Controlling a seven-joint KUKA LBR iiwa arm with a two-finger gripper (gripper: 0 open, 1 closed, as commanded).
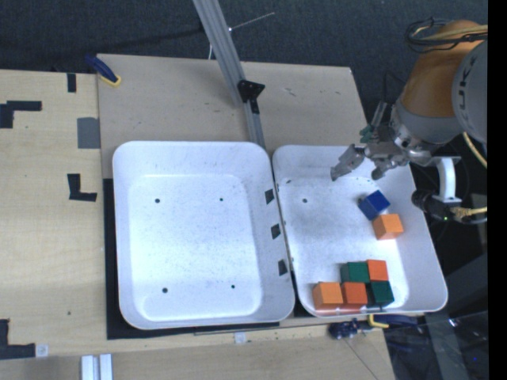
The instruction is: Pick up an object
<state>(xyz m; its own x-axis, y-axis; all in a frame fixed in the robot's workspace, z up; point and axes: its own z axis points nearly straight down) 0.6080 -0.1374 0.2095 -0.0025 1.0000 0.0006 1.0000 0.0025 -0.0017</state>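
The object nearest to hand is the blue block (374, 204), lying loose in the right bin (317, 236) just below and slightly right of the fingers (369, 165). The fingers are spread wide apart, with nothing between them, poised over the bin's upper part. If you take the blue block, carry the fingers a little further over it so it sits centred in the gap, and turn them to meet two flat opposite faces, since the block lies at a skew to the bin walls. Come down straight and close only once the tips are low on its sides.

Taking things by size: the table (158, 93) is pale wood, flat and matt. The left bin (131, 212) and the right bin are shallow white trays with rounded corners and smooth, lightly speckled floors, probably slippery under a pushed block. The arm (444, 85) is rounded, grey with an orange band. The cluster of blocks (356, 285), orange and green, sits packed together well below the fingers near the bin's lower wall; with faces touching, I judge there is little room for a fingertip there. The orange block (388, 226) lies just beyond the blue one, close but apart. All look like small hard cubes with crisp edges.
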